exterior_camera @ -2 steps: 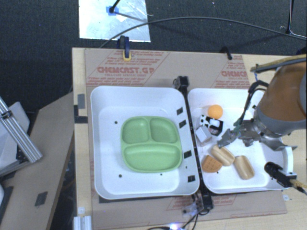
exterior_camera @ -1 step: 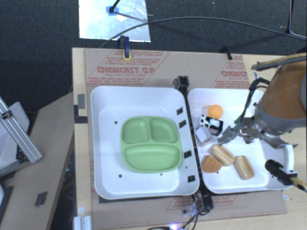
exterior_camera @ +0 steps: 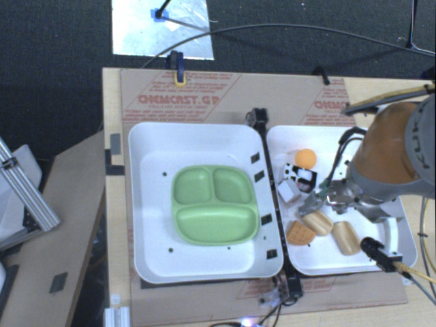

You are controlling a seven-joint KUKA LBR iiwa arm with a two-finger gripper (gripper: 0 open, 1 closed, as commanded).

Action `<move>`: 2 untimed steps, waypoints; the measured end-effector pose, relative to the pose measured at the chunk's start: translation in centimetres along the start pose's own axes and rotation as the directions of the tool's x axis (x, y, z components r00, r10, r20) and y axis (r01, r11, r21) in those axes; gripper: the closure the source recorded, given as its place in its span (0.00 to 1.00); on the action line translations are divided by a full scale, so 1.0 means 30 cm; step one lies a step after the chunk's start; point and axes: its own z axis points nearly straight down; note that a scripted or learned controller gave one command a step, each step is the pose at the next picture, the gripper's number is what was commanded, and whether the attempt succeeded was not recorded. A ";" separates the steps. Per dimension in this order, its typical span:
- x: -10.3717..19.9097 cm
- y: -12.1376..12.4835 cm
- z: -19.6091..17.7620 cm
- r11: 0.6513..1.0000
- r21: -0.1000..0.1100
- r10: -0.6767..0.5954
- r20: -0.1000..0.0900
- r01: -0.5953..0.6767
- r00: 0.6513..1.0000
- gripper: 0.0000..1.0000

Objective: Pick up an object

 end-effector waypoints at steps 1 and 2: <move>0.001 0.001 0.154 1.000 -0.003 0.001 0.000 -0.001 1.000 0.00; 0.000 0.004 0.113 1.000 -0.006 0.002 0.001 -0.002 1.000 1.00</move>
